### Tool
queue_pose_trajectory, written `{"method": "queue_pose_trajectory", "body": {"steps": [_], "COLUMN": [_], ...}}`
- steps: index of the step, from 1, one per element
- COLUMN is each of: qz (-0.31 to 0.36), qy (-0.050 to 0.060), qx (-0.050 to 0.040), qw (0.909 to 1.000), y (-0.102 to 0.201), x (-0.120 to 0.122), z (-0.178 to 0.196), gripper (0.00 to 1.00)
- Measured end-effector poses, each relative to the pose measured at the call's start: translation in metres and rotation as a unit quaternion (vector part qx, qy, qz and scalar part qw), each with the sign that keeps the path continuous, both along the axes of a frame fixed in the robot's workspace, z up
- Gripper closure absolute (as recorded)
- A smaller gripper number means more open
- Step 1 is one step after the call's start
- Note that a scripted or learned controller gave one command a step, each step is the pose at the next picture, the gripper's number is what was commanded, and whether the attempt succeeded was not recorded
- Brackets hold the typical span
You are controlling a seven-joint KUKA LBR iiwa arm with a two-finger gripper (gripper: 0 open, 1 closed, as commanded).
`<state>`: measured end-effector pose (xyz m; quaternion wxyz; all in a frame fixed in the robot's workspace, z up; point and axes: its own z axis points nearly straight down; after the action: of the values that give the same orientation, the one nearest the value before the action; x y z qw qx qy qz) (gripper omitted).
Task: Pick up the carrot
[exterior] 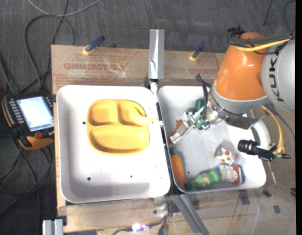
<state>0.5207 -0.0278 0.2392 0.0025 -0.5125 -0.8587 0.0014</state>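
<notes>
Silver and green parts can be seen on the gripper (188,125), which is hung low over the right bin (261,177), close to that bin's left wall. Whether the gripper is spread or closed cannot be told from above, and nothing can be seen held in it. A small red-orange thing (179,126) is seen just beside the gripper, but what it is cannot be told.

The carrot (177,169) is found lower in the view, near the gripper but apart from it. It is orange and is laid along the left wall of the right bin, near the front corner. It is not touched by the gripper.

A green bottle (212,177) with a red and white label is laid on its side at the front of the same bin, just beside the carrot's lower end. A small white packet with red spots (225,154) is set a little above the bottle.

The gripper is carried by the grey arm (284,77), and a big orange band (241,72) is worn above the wrist. The arm is reached in from the right.

In the left bin (77,180) a yellow tray (119,126) with parts in it is laid flat. Brown cardboard (102,65) is spread under both bins, and two blue clips (93,44) are fixed to its far edge. A small screen (32,112) is placed on the floor, well to the left of the bins.
</notes>
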Motion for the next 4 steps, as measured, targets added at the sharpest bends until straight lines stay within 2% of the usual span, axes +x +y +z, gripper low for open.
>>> {"method": "queue_pose_trajectory", "body": {"steps": [1, 2, 3, 4], "qz": [0.161, 0.393, 0.659, 0.809], "qy": [0.000, -0.004, -0.007, -0.014], "qx": [0.0010, -0.0005, -0.0037, -0.0144], "qw": [0.9869, 0.9193, 0.7519, 0.5868], "y": [-0.112, -0.080, -0.084, -0.073], "x": [-0.035, 0.021, 0.045, -0.011], "z": [-0.090, -0.151, -0.150, -0.146], "gripper": [0.00, 0.00, 0.00, 0.00]}}
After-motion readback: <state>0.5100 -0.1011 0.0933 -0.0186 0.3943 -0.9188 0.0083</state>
